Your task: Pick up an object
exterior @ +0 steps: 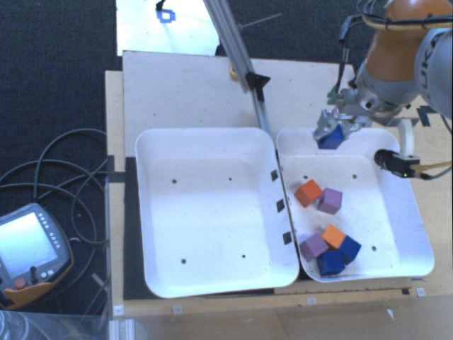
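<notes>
Gripper (331, 134) hangs above the far edge of the right bin (417, 222), clamped on a blue block (330, 139). Lifting looks underway. Next it should rise straight, grip firm, well apart from the 6 blocks (325, 225) lying nearer.

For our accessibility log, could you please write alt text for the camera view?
The gripper holds a blue block lifted above the far edge of the right bin. Six more blocks lie in that bin: two orange, two purple, two blue. The left bin sits alongside it.
</notes>
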Robot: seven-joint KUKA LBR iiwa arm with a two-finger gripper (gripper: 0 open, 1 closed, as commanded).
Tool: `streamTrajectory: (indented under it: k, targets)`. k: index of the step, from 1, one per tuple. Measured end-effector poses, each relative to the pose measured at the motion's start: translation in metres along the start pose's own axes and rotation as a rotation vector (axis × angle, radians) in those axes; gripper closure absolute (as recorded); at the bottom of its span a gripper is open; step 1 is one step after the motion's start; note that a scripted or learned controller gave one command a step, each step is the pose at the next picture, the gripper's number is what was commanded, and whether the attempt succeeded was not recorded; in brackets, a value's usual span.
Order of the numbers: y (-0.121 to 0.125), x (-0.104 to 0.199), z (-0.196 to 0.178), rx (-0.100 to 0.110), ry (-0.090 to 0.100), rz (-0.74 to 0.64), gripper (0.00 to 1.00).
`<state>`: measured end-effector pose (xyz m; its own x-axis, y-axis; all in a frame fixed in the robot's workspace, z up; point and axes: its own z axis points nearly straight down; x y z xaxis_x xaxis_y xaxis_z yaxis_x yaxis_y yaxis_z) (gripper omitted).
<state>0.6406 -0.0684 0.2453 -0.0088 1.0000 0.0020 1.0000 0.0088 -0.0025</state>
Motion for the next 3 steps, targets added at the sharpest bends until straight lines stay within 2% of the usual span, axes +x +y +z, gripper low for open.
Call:
streamTrajectory:
  k: [1, 2, 3]
  targets:
    - [-0.014, 0.050, 0.009, 0.000, 0.000, -0.001, 1.00]
    - [-0.045, 0.096, 0.002, 0.000, 0.001, -0.002, 1.00]
    - [-0.070, 0.154, 0.012, 0.001, 0.001, -0.003, 1.00]
